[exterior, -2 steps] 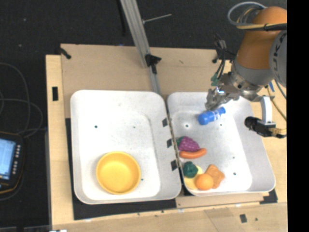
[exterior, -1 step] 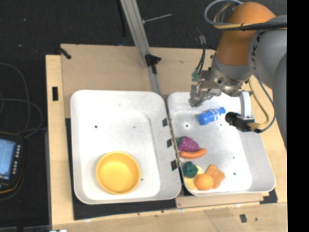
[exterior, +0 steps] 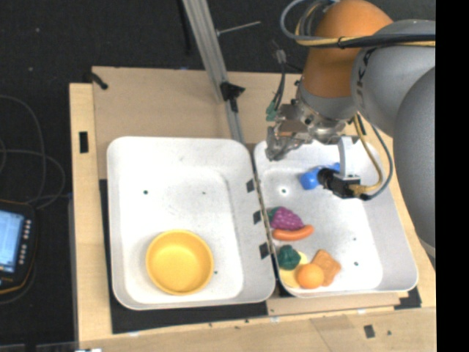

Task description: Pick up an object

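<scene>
My gripper point(exterior: 277, 147) hangs over the far left corner of the right bin point(exterior: 381, 266), below the orange wrist band. Nothing shows in it. A small blue object point(exterior: 309, 178) lies just to its right and nearer the camera, apart from it. Along the bin's left wall lie purple grapes point(exterior: 286, 217) and an orange-red carrot-like piece point(exterior: 293, 233). At the near left corner sit a green item point(exterior: 287, 257), an orange ball point(exterior: 310, 276) and a tan-orange piece point(exterior: 327, 264).
A yellow bowl point(exterior: 179, 261) sits in the near part of the left bin point(exterior: 168, 174). A slanted metal pole point(exterior: 209, 46) stands behind the bins. The arm's black connector and cables point(exterior: 346, 185) hang over the right bin's far side.
</scene>
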Tool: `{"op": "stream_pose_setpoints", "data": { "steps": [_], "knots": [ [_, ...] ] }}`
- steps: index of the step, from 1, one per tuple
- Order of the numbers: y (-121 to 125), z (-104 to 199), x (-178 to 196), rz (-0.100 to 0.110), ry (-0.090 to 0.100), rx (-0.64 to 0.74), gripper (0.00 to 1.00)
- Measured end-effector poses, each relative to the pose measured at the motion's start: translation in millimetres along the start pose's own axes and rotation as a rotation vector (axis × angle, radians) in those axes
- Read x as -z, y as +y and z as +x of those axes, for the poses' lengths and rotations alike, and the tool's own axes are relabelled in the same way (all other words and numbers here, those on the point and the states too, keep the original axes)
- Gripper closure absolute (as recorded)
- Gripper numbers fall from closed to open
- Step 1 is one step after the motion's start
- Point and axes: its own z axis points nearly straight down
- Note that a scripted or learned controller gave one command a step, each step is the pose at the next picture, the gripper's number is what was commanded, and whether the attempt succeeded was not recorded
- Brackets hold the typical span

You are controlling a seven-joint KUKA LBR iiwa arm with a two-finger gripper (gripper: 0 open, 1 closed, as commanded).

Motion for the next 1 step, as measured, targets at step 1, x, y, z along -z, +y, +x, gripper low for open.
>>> {"op": "stream_pose_setpoints", "data": {
  "steps": [1],
  "knots": [
    [8.6,48.1,7.1,0.0,0.001,0.001,1.0]
  ]
}}
